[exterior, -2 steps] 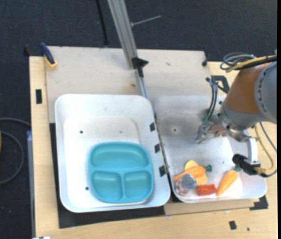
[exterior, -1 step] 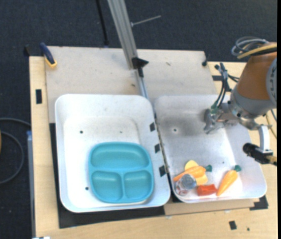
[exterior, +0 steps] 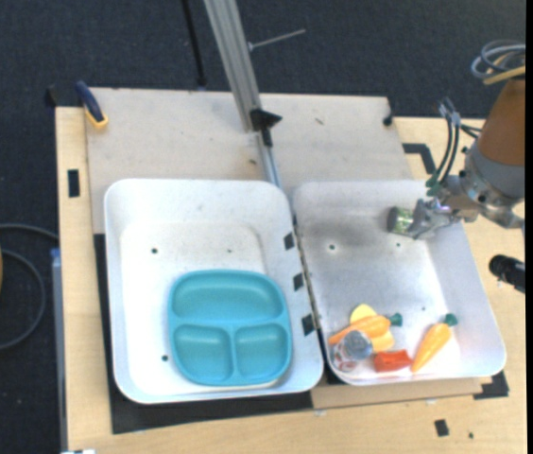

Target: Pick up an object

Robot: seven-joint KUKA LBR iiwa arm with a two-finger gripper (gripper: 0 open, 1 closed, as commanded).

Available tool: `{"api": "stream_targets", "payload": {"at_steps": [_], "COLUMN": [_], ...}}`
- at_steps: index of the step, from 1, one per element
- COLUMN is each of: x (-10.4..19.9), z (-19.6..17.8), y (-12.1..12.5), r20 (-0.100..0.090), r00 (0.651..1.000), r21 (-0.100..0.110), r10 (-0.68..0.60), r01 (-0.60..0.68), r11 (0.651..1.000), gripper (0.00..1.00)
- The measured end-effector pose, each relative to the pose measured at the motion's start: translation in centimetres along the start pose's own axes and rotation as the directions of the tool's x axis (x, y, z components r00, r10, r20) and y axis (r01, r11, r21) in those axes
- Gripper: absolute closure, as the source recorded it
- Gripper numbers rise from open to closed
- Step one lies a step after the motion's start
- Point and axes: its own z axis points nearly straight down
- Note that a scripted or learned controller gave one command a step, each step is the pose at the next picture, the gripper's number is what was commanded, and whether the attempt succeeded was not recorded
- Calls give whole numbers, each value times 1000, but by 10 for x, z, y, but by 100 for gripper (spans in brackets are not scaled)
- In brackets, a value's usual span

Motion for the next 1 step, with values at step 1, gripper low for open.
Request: {"api": "stream_targets", "payload": {"at_steps": [1], "x": [-1], "z": [-7], "y": [1], "r20": [-2], "r00": [1000], "r21": [5], "r10": [-2], "r01": [2], "r11": [1000], "gripper": [100]}}
